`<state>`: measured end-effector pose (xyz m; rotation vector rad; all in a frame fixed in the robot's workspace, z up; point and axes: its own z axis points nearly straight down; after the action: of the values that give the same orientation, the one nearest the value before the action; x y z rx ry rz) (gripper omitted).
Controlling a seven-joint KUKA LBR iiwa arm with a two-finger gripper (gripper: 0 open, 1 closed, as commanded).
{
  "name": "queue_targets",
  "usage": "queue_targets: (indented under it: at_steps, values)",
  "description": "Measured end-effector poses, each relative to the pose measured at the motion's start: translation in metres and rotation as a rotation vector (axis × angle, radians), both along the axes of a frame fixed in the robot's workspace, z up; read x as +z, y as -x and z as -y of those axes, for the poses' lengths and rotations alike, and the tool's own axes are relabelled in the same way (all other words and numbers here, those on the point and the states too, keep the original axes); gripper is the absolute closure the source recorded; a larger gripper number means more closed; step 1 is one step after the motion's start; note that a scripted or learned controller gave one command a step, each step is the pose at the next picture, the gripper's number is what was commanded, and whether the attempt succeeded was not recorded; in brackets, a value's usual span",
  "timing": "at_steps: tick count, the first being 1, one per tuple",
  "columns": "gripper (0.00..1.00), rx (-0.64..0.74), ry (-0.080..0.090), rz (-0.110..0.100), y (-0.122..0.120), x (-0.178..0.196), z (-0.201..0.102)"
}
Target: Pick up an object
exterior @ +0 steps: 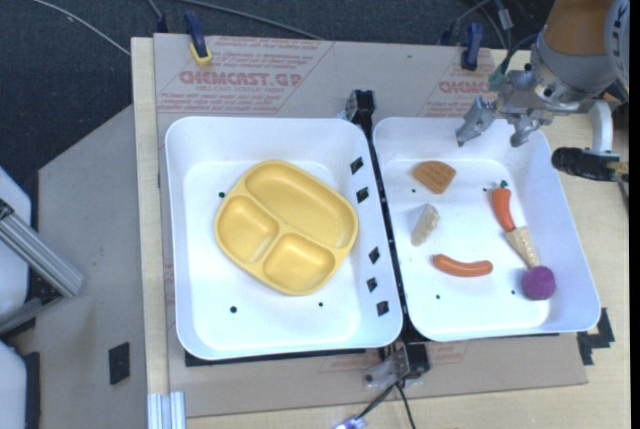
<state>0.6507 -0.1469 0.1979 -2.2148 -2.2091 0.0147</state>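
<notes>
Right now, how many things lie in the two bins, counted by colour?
Yellow: 1, the divided plate
Tan or beige: 2, cookie, pale piece
Orange: 2, carrot, sausage
Purple and beige: 1, ice cream cone
Total: 6

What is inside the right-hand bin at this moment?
Right bin: a brown wafer, beige piece, sausage, carrot, and cone touching a purple ball. Nothing looks covered.

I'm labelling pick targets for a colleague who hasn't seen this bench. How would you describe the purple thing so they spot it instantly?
Start at the right bin, the one holding small food toys rather than the yellow divided plate. Go to its near right corner, beside the rim. There lies the ice cream cone, a tan cone topped by a round purple scoop, the only purple item, just below the carrot.
</notes>
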Motion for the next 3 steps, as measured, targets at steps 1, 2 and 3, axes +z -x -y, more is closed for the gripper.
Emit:
queue_targets:
  at_steps: [1,2,3]
  values:
    - [0.0,0.003,0.003,0.016,-0.003,0.01,0.0]
    - [0.0,0.002,0.002,0.01,-0.002,-0.04,0.01]
    - [0.0,0.004,0.001,0.009,0.0,-0.096,-0.001]
